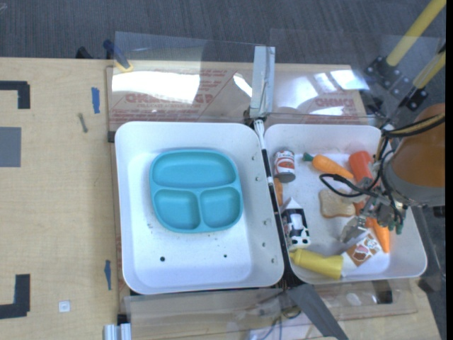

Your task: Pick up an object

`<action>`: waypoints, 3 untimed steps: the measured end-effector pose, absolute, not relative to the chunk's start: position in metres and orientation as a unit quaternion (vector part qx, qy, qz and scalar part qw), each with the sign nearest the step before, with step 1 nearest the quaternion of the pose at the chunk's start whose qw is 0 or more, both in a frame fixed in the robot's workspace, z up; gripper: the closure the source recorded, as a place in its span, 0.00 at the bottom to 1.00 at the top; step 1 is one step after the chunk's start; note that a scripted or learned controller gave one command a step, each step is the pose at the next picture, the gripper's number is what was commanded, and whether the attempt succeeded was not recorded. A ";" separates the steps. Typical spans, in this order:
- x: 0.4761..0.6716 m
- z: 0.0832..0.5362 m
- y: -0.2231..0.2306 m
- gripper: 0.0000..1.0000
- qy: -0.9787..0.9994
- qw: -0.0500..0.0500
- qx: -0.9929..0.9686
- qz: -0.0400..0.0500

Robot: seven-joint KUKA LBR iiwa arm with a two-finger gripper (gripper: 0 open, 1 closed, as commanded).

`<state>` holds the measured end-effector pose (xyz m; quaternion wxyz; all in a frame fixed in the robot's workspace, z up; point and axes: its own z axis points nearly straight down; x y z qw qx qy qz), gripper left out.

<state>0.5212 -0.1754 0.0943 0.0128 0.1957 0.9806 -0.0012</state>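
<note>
— While the arm [417,163] is reaching in from the right, where is its tool sitting?

— The tool [359,225] is hanging low over the right bin [407,268], in that bin's near right part. Its metal fingers [350,231] are pointing down and leftward, just above a small red-and-white carton [362,251].

— Is it holding anything?

— I cannot tell. The fingers are looking narrow, but cables and the wrist are crowding that spot, and nothing is showing plainly between them.

— What is lying around it?

— A toy carrot [381,235] is lying just beside the tool on its right. A tan slice of toy bread [337,205] is resting just to the tool's left and a bit farther back. Another carrot [331,164] is lying toward the back of the bin, with an orange-red piece [360,163] near it on the right. A small red-labelled can [284,163] is standing near the left wall, a black-and-white cow-patterned carton [296,224] is sitting in front of it, and a yellow toy banana [318,262] is lying along the near edge.

— And the other bin?

— The left bin [134,211] is holding a teal divided plate [196,190] with three compartments, lying flat on the floor of the bin. Both bins are sitting side by side on the wooden counter [49,190].
</note>
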 end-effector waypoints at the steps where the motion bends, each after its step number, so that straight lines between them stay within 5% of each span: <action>1: 0.493 0.095 -0.179 0.00 0.987 0.019 0.162 -0.002; 3: 0.498 0.094 -0.203 0.00 0.988 0.015 0.154 0.000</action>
